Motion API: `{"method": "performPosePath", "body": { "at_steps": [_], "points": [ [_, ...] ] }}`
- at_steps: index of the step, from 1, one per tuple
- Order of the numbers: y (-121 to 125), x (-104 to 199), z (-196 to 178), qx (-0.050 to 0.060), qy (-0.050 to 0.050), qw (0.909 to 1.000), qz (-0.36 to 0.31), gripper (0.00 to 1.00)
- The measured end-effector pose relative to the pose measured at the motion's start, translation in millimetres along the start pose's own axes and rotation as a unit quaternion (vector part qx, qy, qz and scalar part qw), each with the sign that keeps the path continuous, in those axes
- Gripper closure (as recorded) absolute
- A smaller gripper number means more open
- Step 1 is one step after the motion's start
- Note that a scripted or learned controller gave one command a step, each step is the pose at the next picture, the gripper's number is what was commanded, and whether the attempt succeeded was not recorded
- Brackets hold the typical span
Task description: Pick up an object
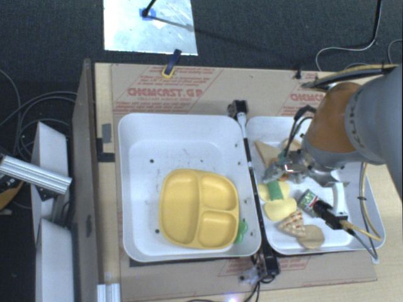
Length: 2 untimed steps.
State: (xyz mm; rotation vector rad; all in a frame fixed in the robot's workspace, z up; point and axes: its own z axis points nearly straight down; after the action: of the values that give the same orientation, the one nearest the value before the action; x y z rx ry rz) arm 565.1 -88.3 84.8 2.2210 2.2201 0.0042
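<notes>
Your gripper (281, 166) hangs low in the right bin (371, 200); you cannot tell its state from here. The green block (274, 189) lies just below it toward the near rim, among yellow pieces (279, 207). Behind the bins the cardboard (165, 92) reads "CHEMCAST GP".

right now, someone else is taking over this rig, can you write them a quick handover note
Tool: low in the right bin, over the toy food pile; nothing seen between its fingers, so count nothing as held.
Things: green piece, yellow piece, pizza-like slice and tan piece lie in the right bin. Yellow divided plate sits in the left bin.
Done: no pick confirmed.
Left: grasp one object and lift it.
</notes>
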Motion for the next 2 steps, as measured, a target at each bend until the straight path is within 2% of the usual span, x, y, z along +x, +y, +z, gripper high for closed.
{"method": "performPosePath", "body": {
  "at_steps": [1,2],
  "points": [
    [-19.4,-7.5,-1.2,-0.001,0.000,1.0000,0.000,0.00],
    [23.9,-12.7,-0.5,-0.002,-0.001,1.0000,-0.002,0.00]
  ]
}}
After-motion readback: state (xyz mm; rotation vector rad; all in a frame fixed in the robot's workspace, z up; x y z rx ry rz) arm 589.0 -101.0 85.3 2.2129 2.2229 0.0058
